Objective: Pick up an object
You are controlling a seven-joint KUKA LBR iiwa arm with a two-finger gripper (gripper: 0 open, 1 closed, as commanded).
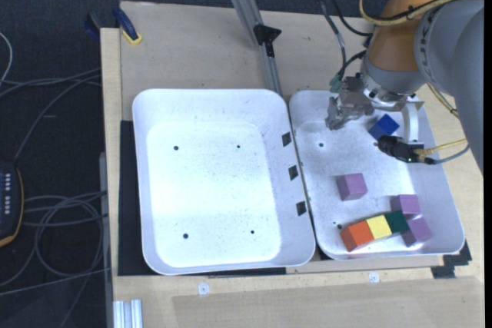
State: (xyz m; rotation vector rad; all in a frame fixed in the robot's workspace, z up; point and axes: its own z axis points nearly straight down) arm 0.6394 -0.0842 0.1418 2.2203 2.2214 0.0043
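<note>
The right bin (323,165) holds several blocks. A purple cube (351,186) lies near its middle. Along the front sits a row of orange, yellow and green blocks (375,230), with two purple blocks (410,216) at its right end. A blue block (384,124) rests near the far right wall. My gripper (339,117) hangs over the far part of this bin, left of the blue block, with nothing seen between its fingers.
The left bin (207,180) lies beside the right one, joined by black clips (293,171). A metal pole (246,4) slants across the bench behind the bins. Cables run off the bench to the left and behind the arm.
</note>
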